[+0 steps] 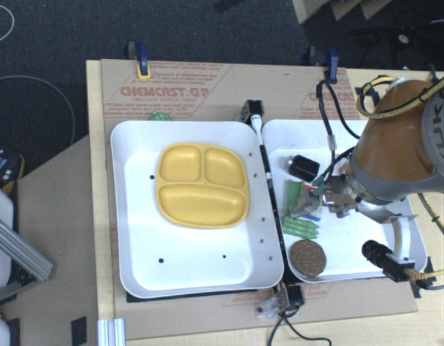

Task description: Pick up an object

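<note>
- Two white bins sit side by side on the desk. The left-hand bin (128,215) carries a yellow divided plate (202,184), lying flat in the bin's far half.
- In the right-hand bin (352,271), every loose thing lies toward the left wall.
- A small black block (303,167) lies near that bin's far left corner.
- One green piece (295,192) lies by the left wall, about midway along it, and a second green piece (299,228) lies just nearer.
- A brown round disc (308,257) lies flat in the near left corner, just beside the second green piece.
- The gripper (319,202) sits low at the green pieces, overlapping them.
- I cannot tell whether it is open or closed, or whether it has hold of anything.
</note>
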Robot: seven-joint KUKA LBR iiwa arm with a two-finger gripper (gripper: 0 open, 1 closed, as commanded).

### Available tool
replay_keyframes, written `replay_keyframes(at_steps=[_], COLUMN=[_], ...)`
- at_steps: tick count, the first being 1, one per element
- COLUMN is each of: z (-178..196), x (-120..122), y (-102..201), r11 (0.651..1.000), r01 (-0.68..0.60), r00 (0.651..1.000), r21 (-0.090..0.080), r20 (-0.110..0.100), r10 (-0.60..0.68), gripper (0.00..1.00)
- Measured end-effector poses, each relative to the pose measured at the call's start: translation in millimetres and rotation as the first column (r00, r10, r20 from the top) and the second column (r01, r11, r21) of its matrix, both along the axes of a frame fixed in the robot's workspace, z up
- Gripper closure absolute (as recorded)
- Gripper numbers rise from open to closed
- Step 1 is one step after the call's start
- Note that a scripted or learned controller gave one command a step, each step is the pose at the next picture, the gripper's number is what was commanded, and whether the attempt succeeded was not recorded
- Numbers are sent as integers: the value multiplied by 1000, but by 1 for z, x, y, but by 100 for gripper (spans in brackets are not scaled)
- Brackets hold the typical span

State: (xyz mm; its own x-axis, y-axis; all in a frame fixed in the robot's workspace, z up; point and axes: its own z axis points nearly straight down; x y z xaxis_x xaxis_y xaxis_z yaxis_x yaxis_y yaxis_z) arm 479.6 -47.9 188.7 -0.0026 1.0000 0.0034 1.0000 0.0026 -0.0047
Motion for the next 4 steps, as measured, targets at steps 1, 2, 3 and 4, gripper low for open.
replay_keyframes(at_steps=[1,2,3,4], z=[6,16,26,16], x=[5,5,6,-1], y=[-2,-2,-2,62], r11=[1000,1000,1000,1000], r01=[3,4,5,-3], r00=[1000,1000,1000,1000], r21=[-3,-4,-4,-1], r20=[5,7,10,1], r10=[-3,-4,-5,3], gripper=[100,100,100,100])
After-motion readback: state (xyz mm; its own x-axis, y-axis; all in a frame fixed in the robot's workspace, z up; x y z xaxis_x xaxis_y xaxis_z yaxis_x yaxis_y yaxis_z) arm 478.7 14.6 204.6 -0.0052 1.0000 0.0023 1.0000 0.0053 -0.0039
